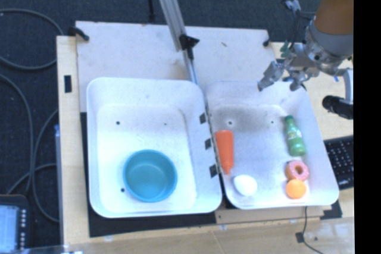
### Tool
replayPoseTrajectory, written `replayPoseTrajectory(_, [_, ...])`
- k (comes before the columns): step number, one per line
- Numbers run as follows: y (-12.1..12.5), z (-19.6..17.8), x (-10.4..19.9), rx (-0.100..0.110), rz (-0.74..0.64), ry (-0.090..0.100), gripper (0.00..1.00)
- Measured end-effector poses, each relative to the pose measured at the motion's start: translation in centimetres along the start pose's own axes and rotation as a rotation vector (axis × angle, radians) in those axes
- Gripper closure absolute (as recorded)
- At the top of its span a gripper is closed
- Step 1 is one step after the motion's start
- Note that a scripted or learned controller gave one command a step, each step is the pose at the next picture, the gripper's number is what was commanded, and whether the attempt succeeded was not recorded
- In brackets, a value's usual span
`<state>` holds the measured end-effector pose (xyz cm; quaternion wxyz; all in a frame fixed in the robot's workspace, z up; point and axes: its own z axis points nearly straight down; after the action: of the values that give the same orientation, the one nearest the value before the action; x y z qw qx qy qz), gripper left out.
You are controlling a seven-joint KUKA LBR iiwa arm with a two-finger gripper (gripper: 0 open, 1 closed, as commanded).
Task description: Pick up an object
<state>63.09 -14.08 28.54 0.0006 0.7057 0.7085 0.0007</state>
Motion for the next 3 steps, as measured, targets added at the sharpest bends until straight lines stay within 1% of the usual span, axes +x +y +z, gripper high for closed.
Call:
replayPoseTrajectory(1, [0.7, 6.1, -0.1, 0.006, 0.004, -0.003, 0.0])
replayPoseTrajectory(2, [0.3, 10.7, -0.9, 0.007, 0.007, -0.003, 0.0])
replayPoseTrajectory(3, [0.6, 15.0, -1.1, 0.006, 0.01, -0.003, 0.0])
